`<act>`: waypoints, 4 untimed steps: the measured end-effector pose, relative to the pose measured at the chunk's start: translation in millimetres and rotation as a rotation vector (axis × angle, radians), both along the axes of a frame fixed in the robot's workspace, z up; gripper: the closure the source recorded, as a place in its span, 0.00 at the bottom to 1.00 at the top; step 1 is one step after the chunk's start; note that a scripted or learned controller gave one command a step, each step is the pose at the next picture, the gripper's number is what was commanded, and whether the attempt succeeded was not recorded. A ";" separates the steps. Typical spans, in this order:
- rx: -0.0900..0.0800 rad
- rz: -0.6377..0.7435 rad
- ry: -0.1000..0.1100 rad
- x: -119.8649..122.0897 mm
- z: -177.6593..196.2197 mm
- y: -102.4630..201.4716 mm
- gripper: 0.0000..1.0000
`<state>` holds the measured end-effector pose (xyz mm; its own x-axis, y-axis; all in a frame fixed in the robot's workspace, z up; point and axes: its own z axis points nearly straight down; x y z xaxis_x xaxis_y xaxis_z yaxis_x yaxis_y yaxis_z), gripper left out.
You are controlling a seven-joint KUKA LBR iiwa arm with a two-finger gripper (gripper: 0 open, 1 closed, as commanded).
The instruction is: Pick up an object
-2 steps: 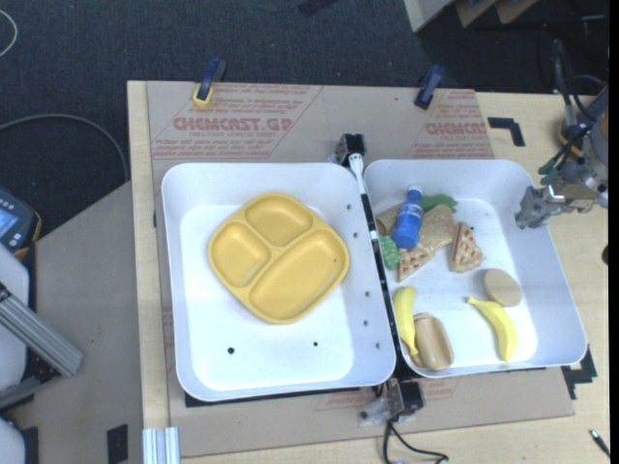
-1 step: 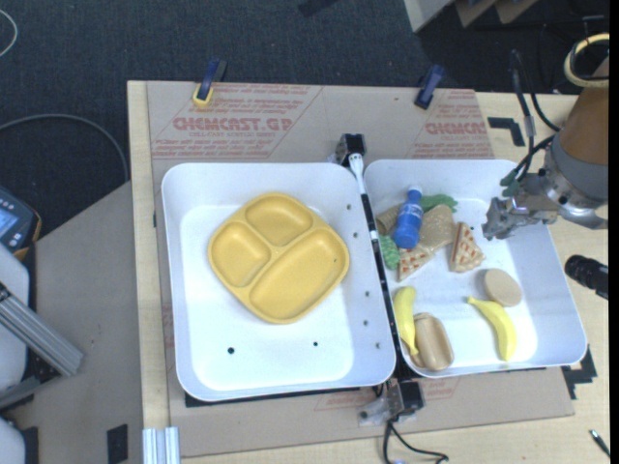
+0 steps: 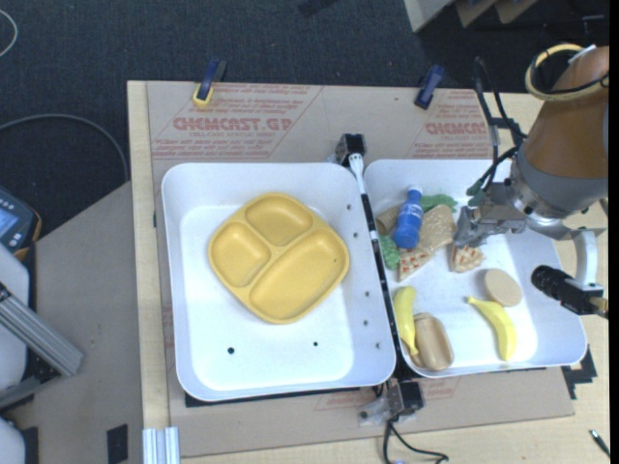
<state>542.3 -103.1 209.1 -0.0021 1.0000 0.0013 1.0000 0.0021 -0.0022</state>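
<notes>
Bins side by side: left bin (image 3: 184, 259) holds a yellow plate (image 3: 279, 256); right bin (image 3: 551, 351) holds toy food. Gripper (image 3: 472, 243) is low in the right bin, directly over a waffle (image 3: 466, 257); finger state cannot be told. Bottle (image 3: 408, 218), banana (image 3: 496, 324) and cookie (image 3: 502, 286) lie near.

Beside the glossy white plastic right bin (image 3: 556, 351), the left bin (image 3: 184, 259) holds a smooth, matt yellow plastic divided plate (image 3: 279, 256). Beneath both bins lies printed brown cardboard (image 3: 242, 124). In the right bin, a shiny blue plastic bottle (image 3: 408, 217) and smooth plastic-looking bananas (image 3: 498, 325).
</notes>
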 end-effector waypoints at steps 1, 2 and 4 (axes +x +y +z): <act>0.000 0.001 0.001 -15.8 -4.9 49.9 1.00; 0.002 0.003 0.002 -35.8 -0.1 101.1 1.00; -0.001 -0.001 0.001 -46.2 7.3 167.5 1.00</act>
<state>496.1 64.4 216.4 -0.0006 1.0000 0.0001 1.0000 0.0006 -0.0035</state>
